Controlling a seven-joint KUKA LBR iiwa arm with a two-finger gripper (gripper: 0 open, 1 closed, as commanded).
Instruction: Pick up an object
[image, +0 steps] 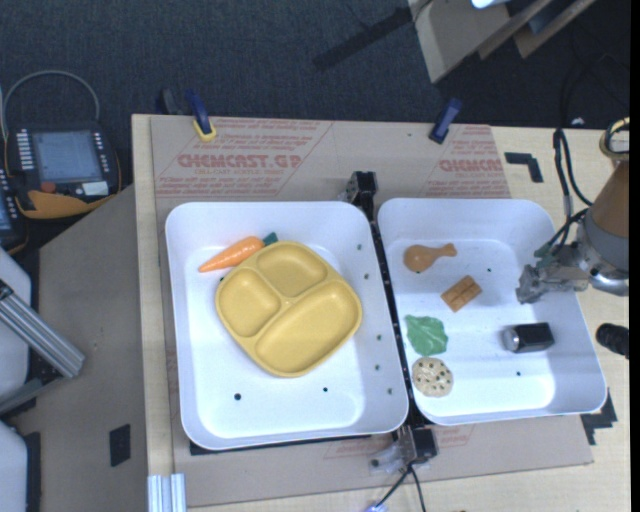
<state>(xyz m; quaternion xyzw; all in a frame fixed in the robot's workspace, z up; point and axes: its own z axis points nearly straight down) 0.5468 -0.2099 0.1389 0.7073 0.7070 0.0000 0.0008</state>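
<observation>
Far left of the gripper, a carrot (231, 253) touches a yellow divided plate (288, 307). Closer in: drumstick (428, 257), cracker (461, 293), lettuce (426, 333), cookie (432, 376). A dark can (527, 338) lies just below the gripper (537, 282), nothing visibly gripped

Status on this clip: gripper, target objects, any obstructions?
Gripper over right bin, right side, nothing visibly held. Dark can just below it. Nothing blocking.

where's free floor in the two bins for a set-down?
Left bin: bare strip along its near edge and left side, around the yellow divided plate. Right bin: bare near-right corner beyond the dark can. Crowded: its left half, with drumstick, cracker, lettuce, cookie.
</observation>
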